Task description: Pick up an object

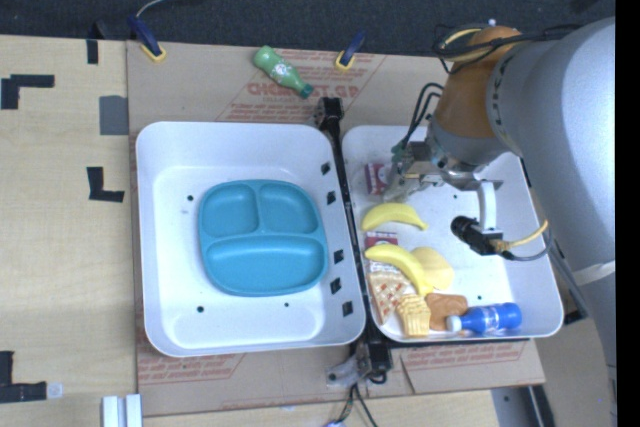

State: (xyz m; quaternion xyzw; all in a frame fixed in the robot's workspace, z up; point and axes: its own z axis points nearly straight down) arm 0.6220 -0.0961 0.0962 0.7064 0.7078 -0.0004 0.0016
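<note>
Arm [570,145]: smooth grey metal, bulky and rounded, reaching in from the right over the right bin, with an orange band [470,100] above the wrist and thin cables looping beside it.
Left bin [160,215]: shallow white plastic with rounded corners; it holds one blue plate.
Right bin [545,290]: same white plastic, crowded with small objects along its left and lower parts.
Blue plate [263,237]: glossy, rounded, three compartments, lying flat mid-bin.
Gripper [405,167]: pointing down at the upper left of the right bin, just above the upper banana; I cannot tell whether the fingers are apart or together, and nothing is visibly between them.
Upper banana [393,216]: yellow, curved, smooth, just below the gripper.
Lower banana [398,262]: yellow, curved, touching a pale yellow rounded block [436,267].
Bottle [487,319]: blue, lying on its side by the bin's lower wall, white cap to the left.
Waffle-like pieces [398,300]: tan, gridded, beside a brown bread-like piece [446,304].
Green bottle [281,71]: lying on the cardboard beyond the bins.
</note>
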